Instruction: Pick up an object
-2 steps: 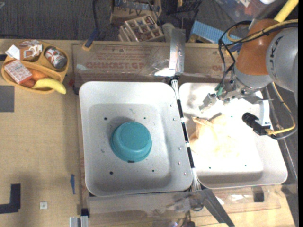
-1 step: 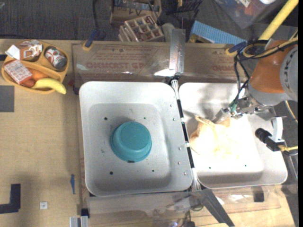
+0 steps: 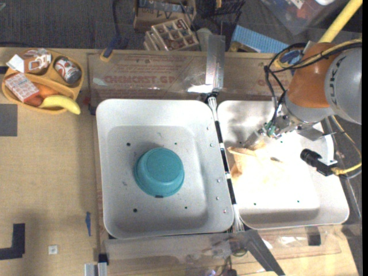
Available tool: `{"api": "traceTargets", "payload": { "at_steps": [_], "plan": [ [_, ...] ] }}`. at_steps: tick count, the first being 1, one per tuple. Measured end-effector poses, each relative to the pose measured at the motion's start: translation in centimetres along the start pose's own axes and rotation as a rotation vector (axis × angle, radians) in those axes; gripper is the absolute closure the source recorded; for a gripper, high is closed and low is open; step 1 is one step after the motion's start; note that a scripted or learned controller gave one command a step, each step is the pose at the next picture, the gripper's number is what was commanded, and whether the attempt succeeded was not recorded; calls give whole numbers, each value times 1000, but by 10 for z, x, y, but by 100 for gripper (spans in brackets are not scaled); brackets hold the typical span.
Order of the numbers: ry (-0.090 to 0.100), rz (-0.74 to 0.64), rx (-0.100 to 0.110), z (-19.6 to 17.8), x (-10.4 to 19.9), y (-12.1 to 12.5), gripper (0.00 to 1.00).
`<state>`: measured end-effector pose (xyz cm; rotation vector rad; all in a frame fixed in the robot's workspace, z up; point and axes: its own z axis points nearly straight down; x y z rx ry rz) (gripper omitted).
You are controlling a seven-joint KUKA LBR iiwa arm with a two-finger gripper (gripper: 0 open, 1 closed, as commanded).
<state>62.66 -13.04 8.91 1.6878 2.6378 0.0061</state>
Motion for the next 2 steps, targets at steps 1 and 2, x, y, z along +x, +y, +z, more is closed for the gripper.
{"api": "traceTargets", "payload": {
  "at_steps": [1, 2],
  "plan": [
    [-1, 5, -5, -12, -2, 0, 100],
    [-1, 5, -5, -12, -2, 0, 0]
  ]
}}
